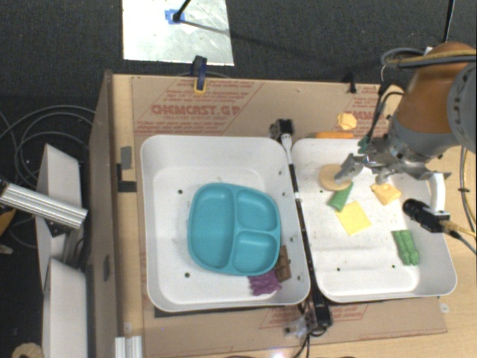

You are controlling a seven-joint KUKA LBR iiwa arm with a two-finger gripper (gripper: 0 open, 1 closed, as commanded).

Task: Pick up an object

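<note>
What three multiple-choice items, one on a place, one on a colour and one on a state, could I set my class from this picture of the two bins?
1. Where does the divided plate lie?
A. in the left bin
B. in the right bin
C. on the cardboard outside both bins

2. What colour is the flat square in the right bin?
A. red
B. yellow
C. black

3. How does the gripper stand?
A. far off to the left of the bench
B. over the left bin
C. over the right bin

Answers: 1 A, the teal plate rests on the left bin's floor. 2 B, the square is plainly yellow. 3 C, it hangs over the right bin's far part.
</note>
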